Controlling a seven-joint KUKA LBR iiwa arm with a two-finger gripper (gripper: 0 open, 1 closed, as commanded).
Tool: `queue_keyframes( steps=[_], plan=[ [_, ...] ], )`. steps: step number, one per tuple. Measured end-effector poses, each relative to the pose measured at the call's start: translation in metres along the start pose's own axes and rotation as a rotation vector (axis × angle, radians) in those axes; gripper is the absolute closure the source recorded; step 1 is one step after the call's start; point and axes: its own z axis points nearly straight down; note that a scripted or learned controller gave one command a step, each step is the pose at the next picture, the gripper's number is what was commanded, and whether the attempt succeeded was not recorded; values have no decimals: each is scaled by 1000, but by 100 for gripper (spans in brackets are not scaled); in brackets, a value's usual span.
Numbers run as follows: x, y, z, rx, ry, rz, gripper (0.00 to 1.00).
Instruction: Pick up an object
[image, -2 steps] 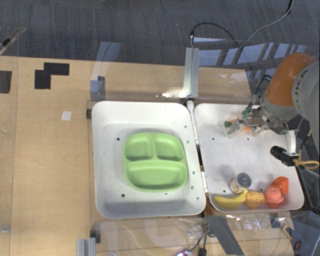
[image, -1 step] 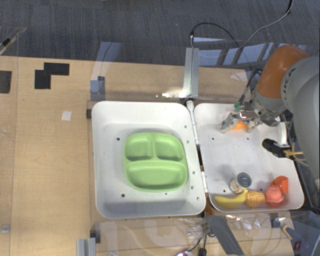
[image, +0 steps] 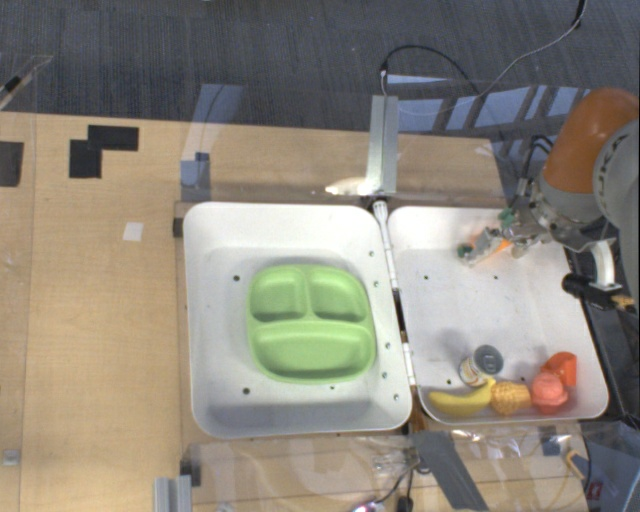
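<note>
On the left of the bench you have the left bin, and in its middle lies a green divided plate with three compartments. Moving right, past the metal rail where the two bins meet, comes the right bin. Along its near edge a cluster of toy food is packed together: a yellow banana lying with its long axis left to right, a small round grey-capped item just behind it, then an orange piece, a pink-red piece and a red piece, touching or nearly so. Further right, at the far corner of this bin, the gripper hangs at the end of the grey arm, reaching leftward. Whether it is spread or closed cannot be told; it looks small and cluttered. The cluster sits well apart from it, toward the near edge, so you would likely travel across the bin.
</note>
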Motion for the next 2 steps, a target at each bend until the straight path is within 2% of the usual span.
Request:
queue_keyframes(
  steps=[1, 2],
  plan=[
    [31, 5, 5, 2, -8, 34, 0],
    [90, 17, 5, 4, -5, 32, 0]
  ],
)
